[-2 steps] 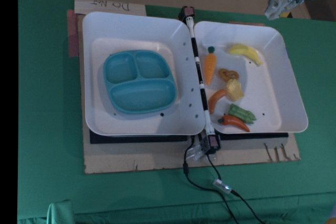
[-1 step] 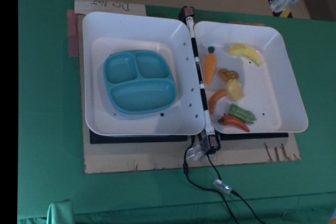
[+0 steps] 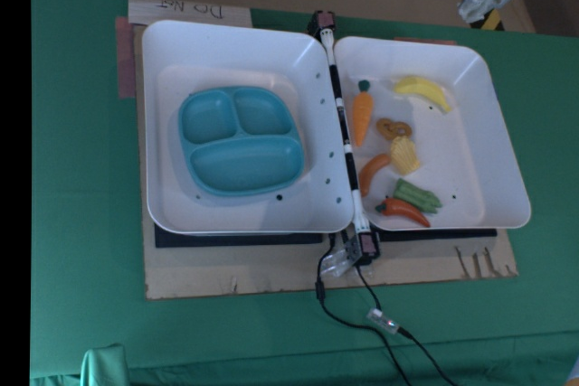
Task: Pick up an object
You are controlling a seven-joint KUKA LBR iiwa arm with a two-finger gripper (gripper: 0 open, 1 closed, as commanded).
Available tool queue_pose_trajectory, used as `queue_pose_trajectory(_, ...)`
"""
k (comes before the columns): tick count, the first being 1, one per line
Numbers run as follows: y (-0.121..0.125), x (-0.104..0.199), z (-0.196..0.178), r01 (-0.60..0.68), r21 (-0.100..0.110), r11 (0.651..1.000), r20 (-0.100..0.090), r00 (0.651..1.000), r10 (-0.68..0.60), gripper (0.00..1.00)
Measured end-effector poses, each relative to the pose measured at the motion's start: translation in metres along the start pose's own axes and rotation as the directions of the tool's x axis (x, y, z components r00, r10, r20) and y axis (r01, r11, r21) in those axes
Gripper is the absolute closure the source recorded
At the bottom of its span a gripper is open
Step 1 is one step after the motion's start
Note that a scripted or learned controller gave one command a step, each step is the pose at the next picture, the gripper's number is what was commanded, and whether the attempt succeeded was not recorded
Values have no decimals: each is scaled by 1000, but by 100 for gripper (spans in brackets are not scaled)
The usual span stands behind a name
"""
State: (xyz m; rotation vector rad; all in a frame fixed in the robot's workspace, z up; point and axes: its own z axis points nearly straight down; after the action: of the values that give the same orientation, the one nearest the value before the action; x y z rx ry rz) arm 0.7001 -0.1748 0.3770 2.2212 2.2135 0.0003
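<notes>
My gripper (image 3: 478, 4) hangs parked beyond the right bin's (image 3: 488, 77) far corner; whether it is apart or together I cannot tell. Nearest below me lies the smooth curved banana (image 3: 422, 91), further off the tapered carrot (image 3: 362, 115), all loose plastic food for easy picking.

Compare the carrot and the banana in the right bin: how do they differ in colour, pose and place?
Colour: the carrot is orange with a green top; the banana is plain yellow.
Pose: the carrot lies straight, lengthwise along the divider; the banana curves and lies across the bin.
Place: the carrot lies close to the divider; the banana lies nearer the bin's far middle.
Both lie loose in the right bin, touching nothing else.
</notes>
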Motion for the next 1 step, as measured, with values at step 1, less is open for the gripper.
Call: queue_pose_trajectory(1,0,22,0,0,0,1000,0,1000,0,100)
